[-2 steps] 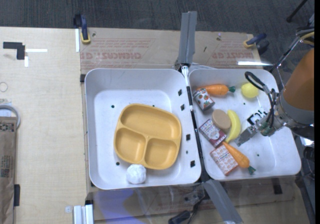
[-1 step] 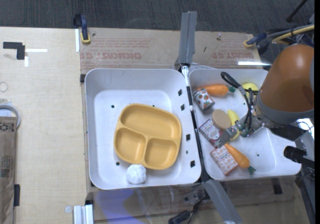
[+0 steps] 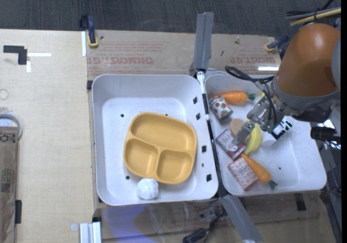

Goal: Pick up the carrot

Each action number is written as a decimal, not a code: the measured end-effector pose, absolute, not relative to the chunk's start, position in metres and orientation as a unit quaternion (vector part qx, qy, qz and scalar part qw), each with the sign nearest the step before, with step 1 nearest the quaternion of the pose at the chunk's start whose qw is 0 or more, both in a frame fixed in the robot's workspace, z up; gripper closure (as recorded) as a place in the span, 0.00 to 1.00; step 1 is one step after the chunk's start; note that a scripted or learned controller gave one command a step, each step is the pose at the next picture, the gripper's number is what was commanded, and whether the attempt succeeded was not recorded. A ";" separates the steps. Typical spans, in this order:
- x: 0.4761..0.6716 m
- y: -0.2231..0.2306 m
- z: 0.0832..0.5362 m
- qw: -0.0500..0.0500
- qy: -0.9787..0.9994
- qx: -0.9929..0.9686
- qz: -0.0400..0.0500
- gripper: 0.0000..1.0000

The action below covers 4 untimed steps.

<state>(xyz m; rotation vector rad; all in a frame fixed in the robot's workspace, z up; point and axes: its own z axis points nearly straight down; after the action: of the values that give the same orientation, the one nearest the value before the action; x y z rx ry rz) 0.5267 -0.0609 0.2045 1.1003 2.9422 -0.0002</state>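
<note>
Two carrots lie in the right bin (image 3: 303,185). One orange carrot (image 3: 233,97) lies near the bin's far edge, green stub pointing right. The other carrot (image 3: 257,167) lies slantwise near the front, its green end at the lower right, partly on a red packet (image 3: 241,174). My gripper (image 3: 244,130) hangs low over the middle of this bin, between the two carrots, just above a yellow banana (image 3: 254,139) and a tan round piece (image 3: 236,126). Neither carrot is in the gripper.
A small red carton (image 3: 220,108) and another red packet (image 3: 229,142) lie at the right bin's left side. The left bin (image 3: 108,128) holds a yellow divided plate (image 3: 160,147) and a white ball (image 3: 147,188). A grey divider (image 3: 203,46) stands between the bins.
</note>
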 end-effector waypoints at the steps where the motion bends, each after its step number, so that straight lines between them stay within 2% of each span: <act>1: 0.620 -0.144 0.163 0.001 0.973 0.229 0.000 0.00; 2: 0.641 -0.119 0.116 0.001 1.000 0.015 0.001 0.00; 3: 0.642 -0.119 0.126 0.003 1.000 0.018 0.002 1.00; 4: 0.644 -0.141 0.190 0.003 0.999 0.033 0.000 1.00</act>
<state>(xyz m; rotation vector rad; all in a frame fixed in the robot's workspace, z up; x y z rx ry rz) 0.6437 -0.1408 0.1903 0.1026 3.1344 0.0013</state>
